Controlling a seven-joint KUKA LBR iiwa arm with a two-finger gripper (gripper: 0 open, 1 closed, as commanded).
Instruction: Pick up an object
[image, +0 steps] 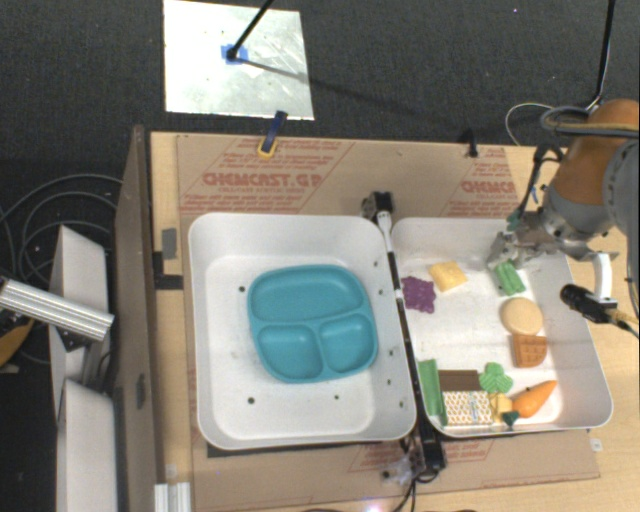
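Camera view: hand (507, 256) hovering over green piece (511, 278) in right bin (590, 370), lining up a pick.
Grip: cannot tell.

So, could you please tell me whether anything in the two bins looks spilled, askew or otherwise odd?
Nothing looks spilled or damaged. The teal divided plate sits slightly askew in the left bin. The toy foods lie scattered in the right bin, several crowded at its near edge around the carrot.

Teal divided tray (311, 323) in left bin (215, 300)
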